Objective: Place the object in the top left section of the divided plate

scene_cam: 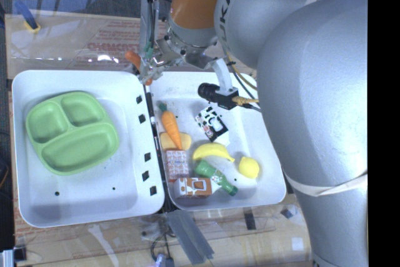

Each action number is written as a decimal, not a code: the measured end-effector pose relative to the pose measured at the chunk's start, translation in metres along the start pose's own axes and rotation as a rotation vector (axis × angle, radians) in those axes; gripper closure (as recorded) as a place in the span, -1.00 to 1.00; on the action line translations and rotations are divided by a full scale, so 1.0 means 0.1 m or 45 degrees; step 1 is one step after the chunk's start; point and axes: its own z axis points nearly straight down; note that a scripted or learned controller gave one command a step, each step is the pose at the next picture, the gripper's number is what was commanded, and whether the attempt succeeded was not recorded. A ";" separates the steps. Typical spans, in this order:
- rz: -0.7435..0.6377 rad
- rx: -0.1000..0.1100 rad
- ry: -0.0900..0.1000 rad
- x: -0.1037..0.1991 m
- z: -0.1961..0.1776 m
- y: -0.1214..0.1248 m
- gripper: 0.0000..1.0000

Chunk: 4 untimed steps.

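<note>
The gripper [147, 70] hangs at the bins' shared wall; its grip state cannot be determined. A small orange object [133, 59] lies just left of it. Verify the grasp before traversing left to the divided plate [107, 142], then release low over its top left section [47, 123].

**Table and what rests on it**

The table [75, 40] is pale wood under a clear plastic sheet [56, 34]. Two shallow white bins sit on it side by side, touching: the left bin [25, 197] and the right bin [272, 187]. A grey strip [187, 234] lies just below the bins
</note>
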 end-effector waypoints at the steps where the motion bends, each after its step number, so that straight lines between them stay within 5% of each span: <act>1: 0.253 0.003 0.000 1.04 0.56 0.25 1.00; 2: 0.301 -0.003 -0.001 1.59 0.33 0.56 1.00; 3: 0.070 0.002 -0.002 1.88 0.62 -0.02 1.00; 4: 0.181 -0.001 -0.001 1.87 1.33 -0.44 1.00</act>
